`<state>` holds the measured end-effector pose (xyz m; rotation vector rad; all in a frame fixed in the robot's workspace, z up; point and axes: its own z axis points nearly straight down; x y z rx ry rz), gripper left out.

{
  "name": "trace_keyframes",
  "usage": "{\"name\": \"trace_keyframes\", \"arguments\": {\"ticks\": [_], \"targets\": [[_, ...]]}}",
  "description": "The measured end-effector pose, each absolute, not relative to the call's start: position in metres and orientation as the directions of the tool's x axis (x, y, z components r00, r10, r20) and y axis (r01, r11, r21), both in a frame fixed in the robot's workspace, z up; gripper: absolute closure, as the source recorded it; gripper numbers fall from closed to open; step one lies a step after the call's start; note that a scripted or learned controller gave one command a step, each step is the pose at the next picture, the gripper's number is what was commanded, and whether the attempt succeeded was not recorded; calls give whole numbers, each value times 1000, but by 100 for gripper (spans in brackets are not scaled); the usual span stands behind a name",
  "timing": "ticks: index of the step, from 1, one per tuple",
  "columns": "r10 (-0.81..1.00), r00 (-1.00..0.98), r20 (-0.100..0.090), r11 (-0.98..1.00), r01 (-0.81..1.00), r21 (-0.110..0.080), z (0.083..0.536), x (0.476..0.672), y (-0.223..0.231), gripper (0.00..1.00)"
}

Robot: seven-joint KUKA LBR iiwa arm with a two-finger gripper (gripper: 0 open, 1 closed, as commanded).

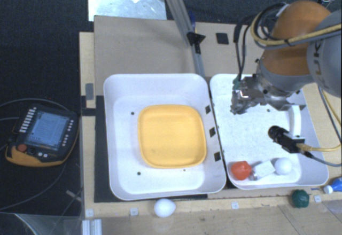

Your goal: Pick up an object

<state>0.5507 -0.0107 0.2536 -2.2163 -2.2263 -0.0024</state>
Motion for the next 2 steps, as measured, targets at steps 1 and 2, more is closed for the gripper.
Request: {"name": "trace_keyframes", "arguments": {"ticks": [1,2], "targets": [[1000,-5,1,5,1000,1,254,538,36,100],[1000,-5,1,5,1000,-1,246,511,90,100]]}}
